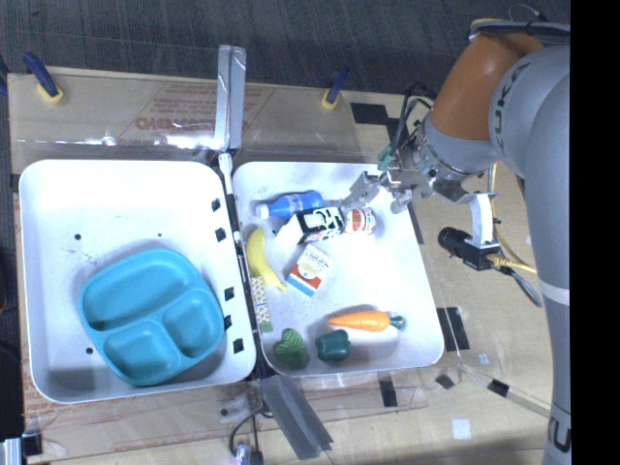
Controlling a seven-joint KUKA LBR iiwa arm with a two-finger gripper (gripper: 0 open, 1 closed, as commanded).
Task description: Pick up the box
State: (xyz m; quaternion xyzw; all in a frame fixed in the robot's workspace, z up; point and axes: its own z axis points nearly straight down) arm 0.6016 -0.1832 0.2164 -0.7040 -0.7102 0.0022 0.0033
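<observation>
Gripper (380, 190) hovers above right bin (418, 289), near box (310, 267).

Blue divided tray (150, 313) in left bin (39, 260); banana (260, 259), carrot (363, 322), blue bottle (294, 204) in right bin (421, 289).

One fixed cam above bench (87, 105), looking down at a slant; both bins (39, 260) in frame, arm (542, 114) entering from right.
</observation>
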